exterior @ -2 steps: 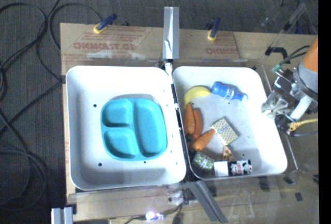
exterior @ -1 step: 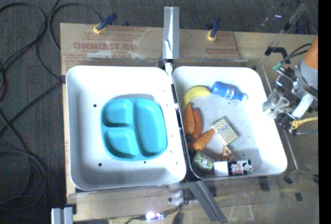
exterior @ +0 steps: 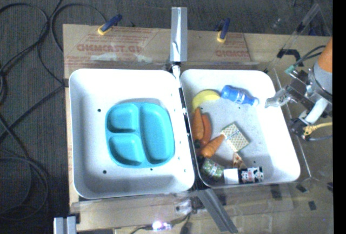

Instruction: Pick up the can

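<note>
Can (exterior: 212,169): in the camera view it sits in the near left corner of the right bin (exterior: 281,119), close against the wall that divides the two bins; it looks greenish with a dark top, and whether it stands or lies I cannot tell.
Neighbours of the can: a white and black carton (exterior: 244,175) just beside it along the near wall, an orange carrot (exterior: 212,146) just behind it, and a second carrot (exterior: 199,125) farther back along the dividing wall.
Other things in the right bin: a checkered packet (exterior: 235,137) near the middle, a blue bottle (exterior: 238,95) and a yellow fruit (exterior: 204,99) at the far side.
Left bin (exterior: 86,119): holds a blue divided tray (exterior: 141,133).
Gripper (exterior: 277,100): over the right bin's far right rim, well apart from the can and holding nothing.
Claw state: too small and blurred to tell whether it is apart or together.
Handling, as a judgement: a can is likely stiff and will not crush, moderately heavy if full, with a smooth wall that may slip or roll.
Where to take hold, as a judgement: across the body at mid-height, coming from above on the side away from the walls, since the corner and the carton leave little room.
Risk: the carrot or carton may be nudged or caught instead.
</note>
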{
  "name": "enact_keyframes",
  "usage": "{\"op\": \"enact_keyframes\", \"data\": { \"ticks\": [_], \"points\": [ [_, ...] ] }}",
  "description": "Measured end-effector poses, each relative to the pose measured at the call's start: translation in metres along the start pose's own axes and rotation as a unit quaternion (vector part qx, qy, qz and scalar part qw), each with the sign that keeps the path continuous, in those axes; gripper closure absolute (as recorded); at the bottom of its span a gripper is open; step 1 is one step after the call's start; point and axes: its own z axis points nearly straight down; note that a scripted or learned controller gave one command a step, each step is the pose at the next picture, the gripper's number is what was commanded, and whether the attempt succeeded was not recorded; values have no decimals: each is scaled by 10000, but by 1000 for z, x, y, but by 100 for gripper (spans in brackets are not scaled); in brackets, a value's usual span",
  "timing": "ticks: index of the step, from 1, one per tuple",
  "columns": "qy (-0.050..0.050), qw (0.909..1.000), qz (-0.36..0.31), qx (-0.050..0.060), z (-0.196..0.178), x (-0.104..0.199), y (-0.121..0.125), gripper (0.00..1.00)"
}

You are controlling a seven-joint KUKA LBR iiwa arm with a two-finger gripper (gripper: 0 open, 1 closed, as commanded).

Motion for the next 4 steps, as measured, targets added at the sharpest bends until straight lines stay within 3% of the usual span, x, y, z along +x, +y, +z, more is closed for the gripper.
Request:
{"op": "enact_keyframes", "data": {
  "ticks": [1, 2, 3, 4],
  "points": [
    [17, 9972, -745, -1, 40, -3, 1, 0],
    [62, 9957, -920, -54, 162, 52, -59, 0],
    [33, 9987, -499, -57, 163, 93, 38, 0],
    [11, 9996, 291, -9, 149, 127, 52, 0]
  ]
}}
